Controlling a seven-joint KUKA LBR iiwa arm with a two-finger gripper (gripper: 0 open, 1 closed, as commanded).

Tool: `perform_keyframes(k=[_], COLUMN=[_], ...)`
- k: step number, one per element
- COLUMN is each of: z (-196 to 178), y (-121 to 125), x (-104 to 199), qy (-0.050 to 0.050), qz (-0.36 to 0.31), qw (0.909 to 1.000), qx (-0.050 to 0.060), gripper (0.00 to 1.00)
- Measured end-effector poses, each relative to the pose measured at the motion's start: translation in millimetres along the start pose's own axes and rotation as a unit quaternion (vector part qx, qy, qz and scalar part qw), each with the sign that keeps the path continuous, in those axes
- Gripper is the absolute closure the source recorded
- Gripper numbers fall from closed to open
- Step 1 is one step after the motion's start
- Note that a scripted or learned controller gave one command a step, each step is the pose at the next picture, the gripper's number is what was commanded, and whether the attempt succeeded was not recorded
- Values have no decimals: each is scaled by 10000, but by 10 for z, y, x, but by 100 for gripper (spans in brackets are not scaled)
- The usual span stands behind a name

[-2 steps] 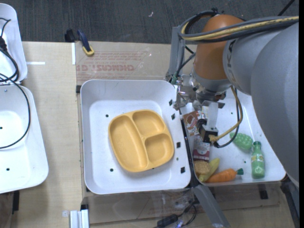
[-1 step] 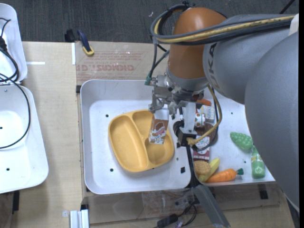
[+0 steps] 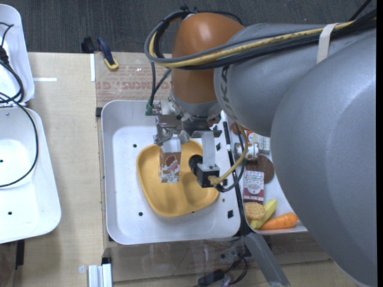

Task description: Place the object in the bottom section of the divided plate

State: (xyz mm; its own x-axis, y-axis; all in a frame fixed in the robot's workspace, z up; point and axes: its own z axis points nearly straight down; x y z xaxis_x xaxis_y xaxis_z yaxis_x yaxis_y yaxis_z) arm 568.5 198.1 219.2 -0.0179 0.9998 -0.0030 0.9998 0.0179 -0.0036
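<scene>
A yellow divided plate (image 3: 157, 191) lies in the white bin (image 3: 116, 178) under the arm. A small brown, white and red carton (image 3: 170, 166) stands upright over the plate's upper left part, its top end between the fingers of my gripper (image 3: 170, 151), which is shut on it. The orange wrist and grey arm hide the plate's upper right part and the bin's far right side.
The right-hand bin holds a second brown carton (image 3: 254, 185), a round cracker (image 3: 254, 210), a toy banana (image 3: 269, 208), a toy carrot (image 3: 279, 221) and an orange-and-white pack (image 3: 258, 142). A separate white tray (image 3: 24, 214) with black cables lies far left.
</scene>
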Motion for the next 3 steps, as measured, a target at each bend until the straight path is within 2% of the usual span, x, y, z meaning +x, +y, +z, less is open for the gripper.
perform_keyframes(k=[1,2,3], z=[-2,-82,-81], y=[1,6,6], x=[-1,-18,-18], qy=[0,-11,-11], qz=[0,7,8], qw=[10000,10000,10000], qx=[-2,8,9], gripper=[0,100,0])
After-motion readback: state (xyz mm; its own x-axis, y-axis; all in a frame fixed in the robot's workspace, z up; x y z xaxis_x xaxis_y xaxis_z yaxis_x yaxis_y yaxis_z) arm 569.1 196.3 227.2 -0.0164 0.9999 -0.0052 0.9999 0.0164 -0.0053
